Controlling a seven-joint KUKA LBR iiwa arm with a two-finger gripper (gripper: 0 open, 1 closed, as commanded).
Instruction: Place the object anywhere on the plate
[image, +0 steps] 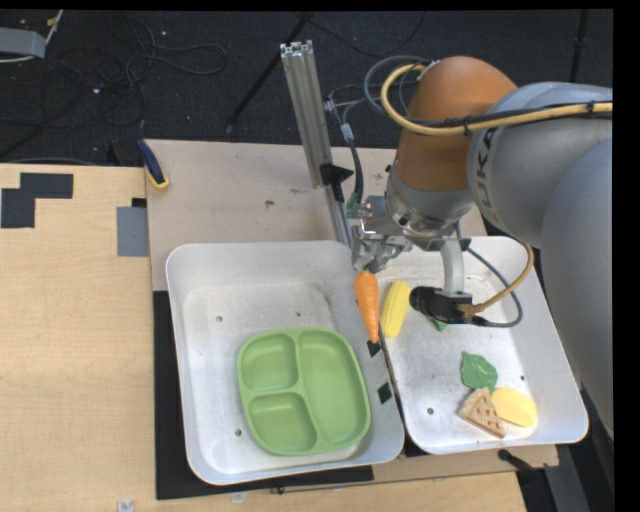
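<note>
Two white bins side by side on the bench (70, 350). The left bin (190, 300) holds a green plate (300, 390) with three compartments, flat in the bin's near half, nothing on it.

An orange carrot (368, 303) lies up and right of the plate, just off its far right corner, along the rims where the two bins meet, long axis pointing roughly away from the plate's right edge. It is off the plate; whether it touches the rim can't be read. A yellow corn cob (395, 307) is just right of the carrot, roughly parallel to it, inside the right bin (440, 390).

The gripper (372, 258) hangs beyond the plate's far right corner, right over the carrot's far tip, very close to it. Contact is unclear and so is grip; can't tell if the gripper is apart or together, since the wrist blocks the view. The arm (540, 140) comes in from the plate's right and covers the right bin's far end.

Farther right of the plate, in the right bin: a green leafy piece (478, 370), and nearer than it a tan wedge with a grid pattern (482, 413) touching a yellow rounded piece (514, 406).

Beyond the plate, past the left bin's far rim, a metal post (305, 120) stands tilted. Far up and left of the plate, a small blue and yellow tool (152, 165) lies on the bench.
</note>
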